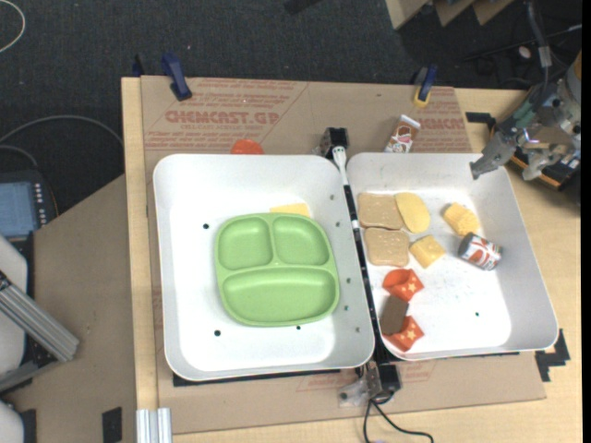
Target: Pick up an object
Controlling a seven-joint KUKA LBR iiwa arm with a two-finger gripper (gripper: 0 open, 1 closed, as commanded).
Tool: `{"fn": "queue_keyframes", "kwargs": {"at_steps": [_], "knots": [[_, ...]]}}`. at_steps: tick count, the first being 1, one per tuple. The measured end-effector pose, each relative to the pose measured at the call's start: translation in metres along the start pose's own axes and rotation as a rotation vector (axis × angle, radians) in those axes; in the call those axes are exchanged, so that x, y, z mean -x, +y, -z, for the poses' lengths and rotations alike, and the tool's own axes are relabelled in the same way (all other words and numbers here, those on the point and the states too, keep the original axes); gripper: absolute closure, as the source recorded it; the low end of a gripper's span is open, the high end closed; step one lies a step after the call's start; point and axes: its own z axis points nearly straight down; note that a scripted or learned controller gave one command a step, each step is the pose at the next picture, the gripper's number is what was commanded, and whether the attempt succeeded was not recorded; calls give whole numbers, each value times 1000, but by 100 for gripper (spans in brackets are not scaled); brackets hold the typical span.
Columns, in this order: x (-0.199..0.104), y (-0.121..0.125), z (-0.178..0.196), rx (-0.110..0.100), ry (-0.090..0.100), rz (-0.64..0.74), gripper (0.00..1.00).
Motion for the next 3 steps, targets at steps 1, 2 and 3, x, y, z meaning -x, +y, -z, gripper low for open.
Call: {"fn": "queue_keyframes", "kwargs": {"at_steps": [1, 2, 3], "knots": [[47, 23, -105, -8, 1, -3, 0], [34, 9, -193, -10, 6, 0, 0], [37, -15, -193, -1, 7, 3, 0]]}}
